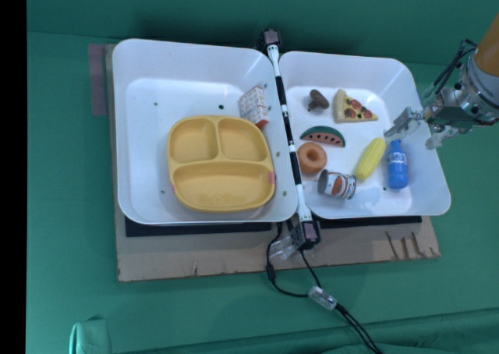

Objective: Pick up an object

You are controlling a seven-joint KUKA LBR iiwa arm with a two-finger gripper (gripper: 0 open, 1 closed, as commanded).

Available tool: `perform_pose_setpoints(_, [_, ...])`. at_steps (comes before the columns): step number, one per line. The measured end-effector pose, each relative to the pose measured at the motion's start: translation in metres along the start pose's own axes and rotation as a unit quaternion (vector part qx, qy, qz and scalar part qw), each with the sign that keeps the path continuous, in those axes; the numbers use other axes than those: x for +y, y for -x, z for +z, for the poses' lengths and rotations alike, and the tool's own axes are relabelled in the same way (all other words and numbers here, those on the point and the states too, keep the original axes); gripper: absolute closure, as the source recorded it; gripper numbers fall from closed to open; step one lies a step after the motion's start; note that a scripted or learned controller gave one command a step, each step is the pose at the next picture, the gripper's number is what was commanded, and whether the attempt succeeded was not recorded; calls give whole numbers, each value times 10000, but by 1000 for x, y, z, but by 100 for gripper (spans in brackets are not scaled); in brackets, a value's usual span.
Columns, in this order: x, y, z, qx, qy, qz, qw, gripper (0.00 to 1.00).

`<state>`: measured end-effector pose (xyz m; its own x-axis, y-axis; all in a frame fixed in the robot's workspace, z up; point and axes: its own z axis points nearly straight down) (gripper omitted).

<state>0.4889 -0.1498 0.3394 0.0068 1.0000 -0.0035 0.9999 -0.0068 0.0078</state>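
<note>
A: Item nearest the gripper (417,128)?
B: Blue bottle (397,165), lying flat in the right bin (421,206), near its right wall, just below the fingertips. Corn cob (369,159) just beside, to its left.

A: Gripper condition?
B: Fingers spread, nothing between them. Hovering over the right rim, above the bottle's cap end.

A: Handling, by estimate?
B: Probably light, rigid toy plastic; smooth, rounded, likely to roll or slip. Best taken across the middle of the body, fingers either side of the long axis, clear of the corn.

A: Other stock, right bin?
B: Pizza slice (352,107), brown lump (317,98) of uncertain kind, watermelon slice (323,136), doughnut (312,157), small can (337,185) on its side. All apart from one another.

A: Left bin (140,72)?
B: Yellow divided plate (221,163), three compartments; small carton (253,104) near the upper right corner.

A: Surface and surroundings?
B: Bins smooth, white, shallow, with sloped walls; little friction likely. Black-and-white rod (284,122) between them. Brown board (234,259) beneath, green cloth (70,251) all round, black cable (312,286) trailing toward the front.
</note>
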Motion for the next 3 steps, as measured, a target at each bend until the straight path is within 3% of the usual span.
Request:
perform_pose_setpoints(1, [11,6,145,22,14,-23,10000,0])
perform_pose_setpoints(2, [12,10,131,-11,63,18,10000,100])
perform_pose_setpoints(3, [-21,-37,49,-2,14,-6,10000,100])
